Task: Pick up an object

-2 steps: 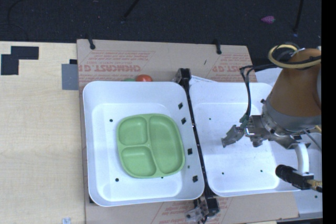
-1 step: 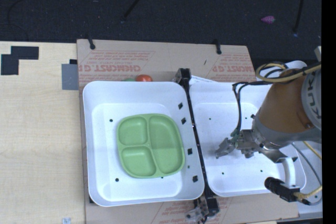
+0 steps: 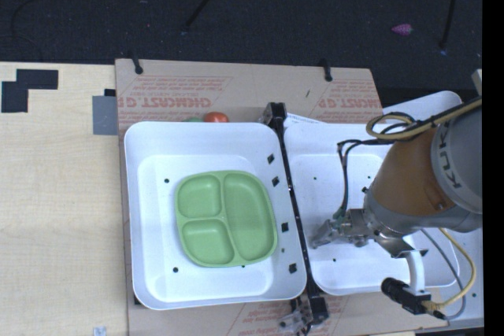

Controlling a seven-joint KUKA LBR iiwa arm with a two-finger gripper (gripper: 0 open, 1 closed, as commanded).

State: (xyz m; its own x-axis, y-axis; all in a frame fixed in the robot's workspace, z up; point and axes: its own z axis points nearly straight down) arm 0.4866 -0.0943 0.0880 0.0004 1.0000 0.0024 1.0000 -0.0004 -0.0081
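Green tray [image 3: 226, 217] lies flat in left bin [image 3: 150, 169] (stiff, light, likely slick). A rim grasp is advised. Gripper [image 3: 324, 235] is seen over right bin [image 3: 346, 283]; its state cannot be told.

We see arm [image 3: 429, 177] covering much of right bin [image 3: 331, 279], its floor there hidden. Orange-red object [image 3: 216, 118] behind left bin [image 3: 157, 145] half hidden by rim, kind unclear. Arm cut off at right edge.
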